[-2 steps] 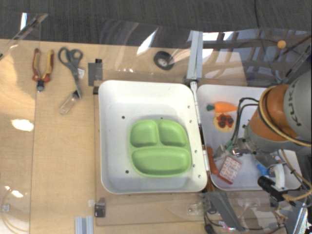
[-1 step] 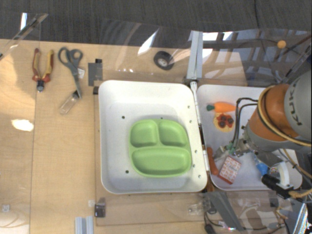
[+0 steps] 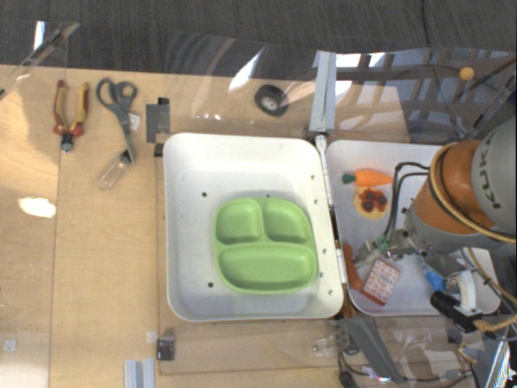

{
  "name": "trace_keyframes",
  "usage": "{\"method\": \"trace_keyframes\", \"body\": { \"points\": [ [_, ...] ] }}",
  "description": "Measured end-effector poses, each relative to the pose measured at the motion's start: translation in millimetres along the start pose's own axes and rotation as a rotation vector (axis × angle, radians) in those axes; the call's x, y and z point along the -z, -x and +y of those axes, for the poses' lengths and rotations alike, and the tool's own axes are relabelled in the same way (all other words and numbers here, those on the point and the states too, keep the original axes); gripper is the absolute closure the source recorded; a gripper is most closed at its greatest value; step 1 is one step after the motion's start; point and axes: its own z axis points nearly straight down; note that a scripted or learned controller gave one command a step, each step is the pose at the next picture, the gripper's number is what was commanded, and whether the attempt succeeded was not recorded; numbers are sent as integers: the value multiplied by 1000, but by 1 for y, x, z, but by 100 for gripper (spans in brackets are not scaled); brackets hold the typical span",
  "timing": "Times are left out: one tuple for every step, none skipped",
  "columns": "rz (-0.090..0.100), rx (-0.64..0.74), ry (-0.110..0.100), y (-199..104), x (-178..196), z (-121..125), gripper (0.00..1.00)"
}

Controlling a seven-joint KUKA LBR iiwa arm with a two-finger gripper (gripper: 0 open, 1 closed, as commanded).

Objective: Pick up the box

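One box point(image 3: 380, 280), red and white patterned, lies tilted at the near left corner of the right bin point(image 3: 410, 304). Just above it hangs the gripper point(image 3: 389, 249) (whether its fingers are open or closed I cannot tell). From the right, the grey arm point(image 3: 477, 192) bends down over that bin. Alongside, the left bin point(image 3: 186, 217) holds a green divided tray point(image 3: 265, 245).

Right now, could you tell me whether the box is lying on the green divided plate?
No, the box lies in the right bin, while the green divided plate sits in the left bin with nothing on it.
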Motion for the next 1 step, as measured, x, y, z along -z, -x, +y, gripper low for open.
{"method": "trace_keyframes", "body": {
  "points": [
    [-6,4,1,-2,1,1,0]
  ]
}}
